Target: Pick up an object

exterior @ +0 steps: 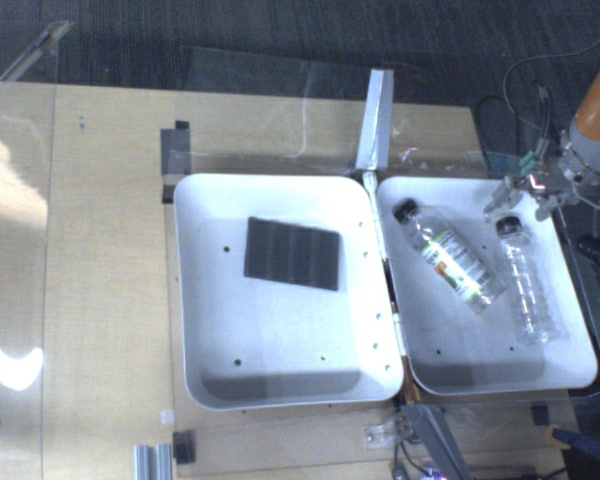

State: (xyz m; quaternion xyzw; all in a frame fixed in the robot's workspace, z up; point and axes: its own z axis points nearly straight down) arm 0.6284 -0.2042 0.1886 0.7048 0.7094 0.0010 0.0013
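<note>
The gripper hovers at the right bin's upper right corner, fingers spread apart, grasping nothing, just above the cap of one clear plastic bottle. Two bottles lie in that bin; the other, labelled bottle lies diagonally nearby. The left bin holds one dark rectangular pad.

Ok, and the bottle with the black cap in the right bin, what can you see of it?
The bottle with the black cap looks like clear plastic, with a label around its middle showing green and a little orange. It lies on its side on the right bin floor, slanted, cap toward the bin's upper-left corner, base toward the centre. It appears intact. A second clear bottle lies beside it, close to its base; whether they touch is unclear.
</note>
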